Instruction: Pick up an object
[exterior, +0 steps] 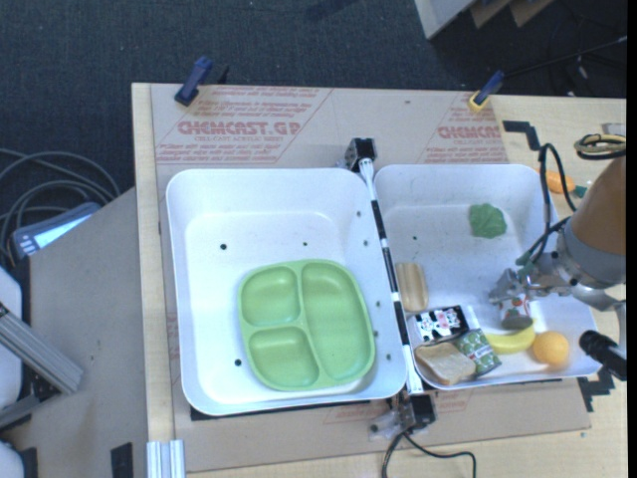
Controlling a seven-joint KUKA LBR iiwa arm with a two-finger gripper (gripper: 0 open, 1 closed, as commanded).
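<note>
My gripper (515,299) hangs low over the right part of the right bin (438,192), reaching in from the right edge of the camera view. Just below it lie a yellow banana (510,341) and an orange (550,349). A green leafy lump (488,219) sits apart toward the bin's back. Along the bin's left side is a tan bar (411,287), with a black-and-white patterned card (439,322), a slice of bread (445,364) and a green packet (478,352) in front of it. The gripper's tip is small and blurred.
The left bin (199,217) holds a green divided plate (304,322). A black rail (378,227) runs between the two bins. The grey arm with its orange band (602,227) covers the right bin's right rim. Cables (542,152) lie behind that bin.
</note>
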